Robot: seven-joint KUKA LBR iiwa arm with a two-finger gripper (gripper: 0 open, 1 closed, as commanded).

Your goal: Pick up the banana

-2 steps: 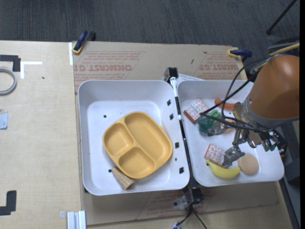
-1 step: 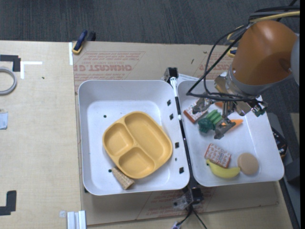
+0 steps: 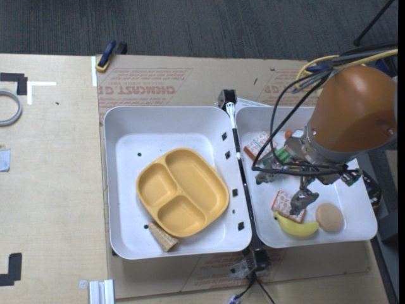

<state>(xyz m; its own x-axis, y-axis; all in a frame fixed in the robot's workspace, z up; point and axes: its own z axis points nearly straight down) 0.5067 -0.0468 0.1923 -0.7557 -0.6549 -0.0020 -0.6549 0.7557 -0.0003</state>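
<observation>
Curved yellow banana (image 3: 296, 226), metal gripper (image 3: 304, 201) just above

Dark grey carpet (image 3: 209, 14) is running along the top, while a pale wooden bench (image 3: 50, 189) is sitting below it, carrying a cardboard sheet (image 3: 145, 84).

A yellow three-compartment tray (image 3: 183, 191) lies in the left bin (image 3: 120, 170) at frame centre with a brown cracker-like block (image 3: 163, 237) just below it, while the right bin (image 3: 354, 233) holds a tan round object (image 3: 329, 218) and two red-and-white packets (image 3: 283, 202) (image 3: 256, 145).
</observation>
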